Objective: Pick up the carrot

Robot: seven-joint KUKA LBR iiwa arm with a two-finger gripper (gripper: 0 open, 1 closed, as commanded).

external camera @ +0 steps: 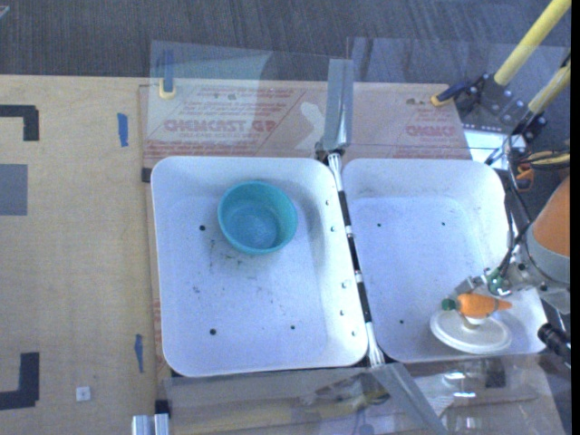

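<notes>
The carrot (477, 305) is small and orange with a green end. It lies over a white plate (471, 333) in the near right corner of the right bin (408, 243). My gripper (499, 284) comes in from the right edge and sits just above and to the right of the carrot, close to its tip or touching it. The grey arm with its orange band (553, 229) covers the bin's right wall behind it.
A teal bowl (257, 217) stands upright in the far half of the left bin (245, 333). A ridge (353, 261) divides the two bins. Yellow poles (535, 34) and cables stand at the far right, outside the bins.
</notes>
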